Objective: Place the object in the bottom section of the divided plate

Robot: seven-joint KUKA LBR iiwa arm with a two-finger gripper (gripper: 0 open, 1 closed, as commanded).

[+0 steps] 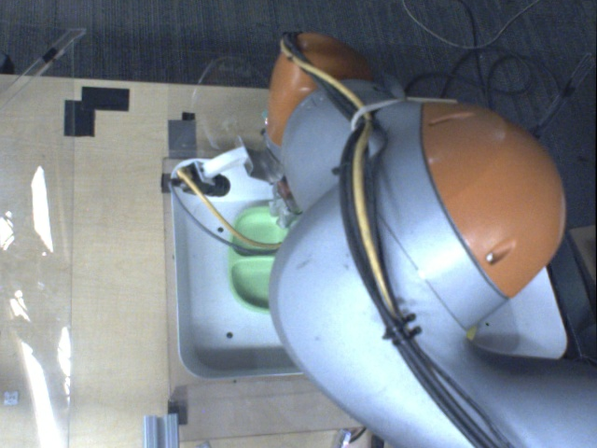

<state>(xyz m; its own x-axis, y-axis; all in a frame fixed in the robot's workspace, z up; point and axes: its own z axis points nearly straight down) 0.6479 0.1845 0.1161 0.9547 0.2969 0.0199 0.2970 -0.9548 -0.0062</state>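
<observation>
Beside dark carpet [140, 7], wooden bench [103, 278] bears bin [201, 343].

A single fixed camera looks down at a slant from above the worktop [84, 278]; it sits close to the grey and orange arm [420, 278], which bulks across the right and centre of the view; past it lies part of a white bin [201, 343]; dark carpet [187, 17] runs along the top.
</observation>
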